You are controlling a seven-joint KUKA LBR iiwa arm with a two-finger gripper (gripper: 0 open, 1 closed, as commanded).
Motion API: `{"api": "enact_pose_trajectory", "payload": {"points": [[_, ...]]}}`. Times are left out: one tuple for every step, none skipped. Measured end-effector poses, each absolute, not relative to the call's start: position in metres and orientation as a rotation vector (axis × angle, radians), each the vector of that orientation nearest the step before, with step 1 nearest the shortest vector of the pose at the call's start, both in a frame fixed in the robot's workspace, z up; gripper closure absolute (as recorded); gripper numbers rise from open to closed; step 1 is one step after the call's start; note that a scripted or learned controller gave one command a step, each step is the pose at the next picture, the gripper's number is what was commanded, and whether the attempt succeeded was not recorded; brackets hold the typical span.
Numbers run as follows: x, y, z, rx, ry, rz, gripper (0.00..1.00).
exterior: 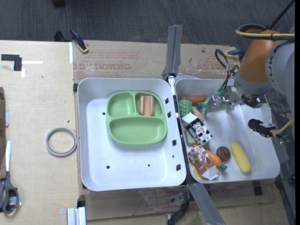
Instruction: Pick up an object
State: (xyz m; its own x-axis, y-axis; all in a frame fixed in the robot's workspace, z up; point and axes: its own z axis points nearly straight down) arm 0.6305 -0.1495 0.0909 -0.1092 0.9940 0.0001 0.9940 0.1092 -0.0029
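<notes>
In the camera view, the grey arm's two-finger gripper (209, 106) hangs low at ten o'clock in the right white bin (262, 172); how far it is open cannot be told. Just beside it at eight o'clock lie an orange carrot (197, 99), a green leafy toy (184, 107) and a black-and-white patterned box (198, 131). A yellow corn cob (240, 156) lies at five o'clock.

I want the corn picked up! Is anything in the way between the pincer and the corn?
Nothing visible blocks it. The pincer hangs over the upper part of the right bin, and the corn lies apart near the lower right, with bare bin floor between. The brown round thing sits beside the corn, not across the path.
</notes>
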Motion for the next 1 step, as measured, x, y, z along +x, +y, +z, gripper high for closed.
{"api": "enact_pose_trajectory", "payload": {"points": [[0.5817, -0.1658, 0.0922, -1.964, -2.453, 0.0, 0.0]]}}
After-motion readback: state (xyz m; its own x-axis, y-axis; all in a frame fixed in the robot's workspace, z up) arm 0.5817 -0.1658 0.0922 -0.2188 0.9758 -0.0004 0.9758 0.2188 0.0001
